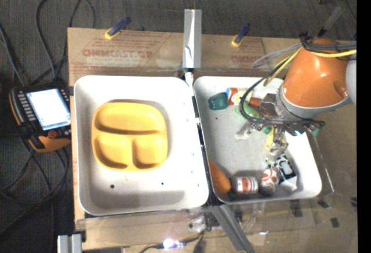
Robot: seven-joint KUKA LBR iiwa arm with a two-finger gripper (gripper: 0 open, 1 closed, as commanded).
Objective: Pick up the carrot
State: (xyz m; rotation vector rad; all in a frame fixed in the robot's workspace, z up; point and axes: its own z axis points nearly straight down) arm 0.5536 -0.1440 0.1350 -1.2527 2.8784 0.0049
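Where bin walls meet, carrot (pixel 218 177) (long axis diagonal).

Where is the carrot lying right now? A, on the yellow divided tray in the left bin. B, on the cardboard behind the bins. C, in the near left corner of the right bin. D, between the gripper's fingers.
C: the carrot lies against the right bin's left wall at its near corner, beside a can.

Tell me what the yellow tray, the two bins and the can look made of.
Tray: likely moulded plastic, matte yellow, with soft rounded compartment edges. Bins: apparently thin white plastic, smooth, with rounded corners and a faint sheen. Can: probably metal, with shiny silvery ends and a printed red band; too small to be sure.
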